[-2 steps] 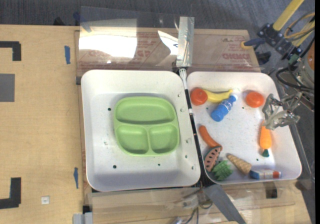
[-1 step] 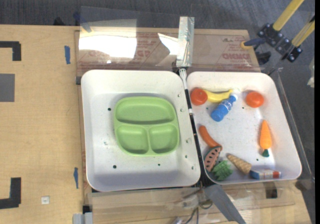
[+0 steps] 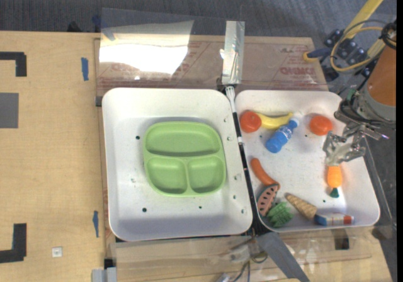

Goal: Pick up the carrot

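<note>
The carrot [image 3: 334, 177] is a short orange piece with a green tip. It lies near the right wall of the right bin [image 3: 365, 211], tip pointing toward the front. My gripper [image 3: 342, 148] hangs just behind the carrot's orange end, close over it. The grey arm with its orange band [image 3: 383, 82] comes in from the right edge. Nothing can be seen held in the gripper.
The right bin also holds an orange ball [image 3: 250, 121], a banana [image 3: 275, 120], a blue bottle [image 3: 280, 136], an orange tomato [image 3: 320, 124], a red sausage [image 3: 264, 172], a watermelon slice [image 3: 267, 197], a broccoli [image 3: 279, 213], a cone [image 3: 301, 205] and a marker [image 3: 334, 218]. A green divided plate [image 3: 184, 156] sits in the left bin [image 3: 119, 167].
</note>
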